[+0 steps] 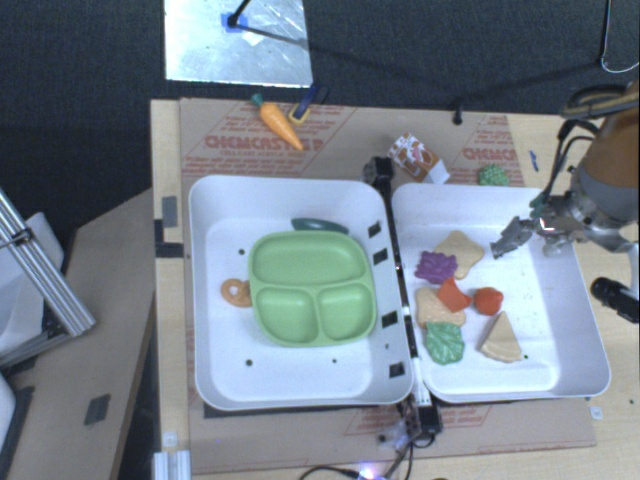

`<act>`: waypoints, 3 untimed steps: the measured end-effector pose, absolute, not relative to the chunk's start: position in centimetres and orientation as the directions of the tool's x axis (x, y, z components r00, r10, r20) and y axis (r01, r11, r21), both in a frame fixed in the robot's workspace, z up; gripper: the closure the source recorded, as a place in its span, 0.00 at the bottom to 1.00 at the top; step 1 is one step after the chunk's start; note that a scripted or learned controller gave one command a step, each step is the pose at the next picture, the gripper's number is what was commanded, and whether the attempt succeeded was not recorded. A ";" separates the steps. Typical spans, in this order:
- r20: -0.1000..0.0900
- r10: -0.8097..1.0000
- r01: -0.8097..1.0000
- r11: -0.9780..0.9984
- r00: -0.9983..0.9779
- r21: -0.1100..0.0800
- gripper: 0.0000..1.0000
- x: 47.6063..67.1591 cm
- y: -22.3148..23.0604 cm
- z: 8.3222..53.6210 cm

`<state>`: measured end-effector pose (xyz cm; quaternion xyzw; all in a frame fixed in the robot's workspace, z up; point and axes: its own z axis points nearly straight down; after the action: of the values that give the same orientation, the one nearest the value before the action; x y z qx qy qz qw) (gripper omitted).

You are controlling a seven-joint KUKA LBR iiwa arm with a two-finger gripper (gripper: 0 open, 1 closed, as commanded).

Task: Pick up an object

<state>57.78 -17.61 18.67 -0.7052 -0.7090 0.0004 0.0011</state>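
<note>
The right bin [570,298] holds several toy foods: a tan bread slice [459,249], purple grapes [436,265], an orange-red piece [452,295], a red tomato [488,300], a beige cracker [437,311], green broccoli [444,342] and a tan wedge [501,339]. My gripper [508,239] hangs over the upper right of this bin, its dark fingers pointing left toward the bread slice, with a small gap to it. Nothing shows between the fingers.
The left bin [215,268] holds a green divided plate [308,287], a small pretzel [236,292] and a dark green piece [318,225]. Behind the bins lie a toy carrot [281,125], a small printed packet [415,156] and a green item [492,176]. A metal sheet [236,26] lies farther back.
</note>
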 end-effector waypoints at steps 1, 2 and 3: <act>0.001 1.000 1.000 0.005 -0.005 -0.003 0.00 57.6 -16.6 13.2; 0.001 1.000 1.000 0.002 -0.002 -0.002 0.00 57.6 -16.5 8.2; -0.001 1.000 1.000 0.003 -0.002 0.004 1.00 57.8 -16.6 9.6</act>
<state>57.77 -16.58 9.57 -0.7062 -0.7080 -0.0011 -0.0020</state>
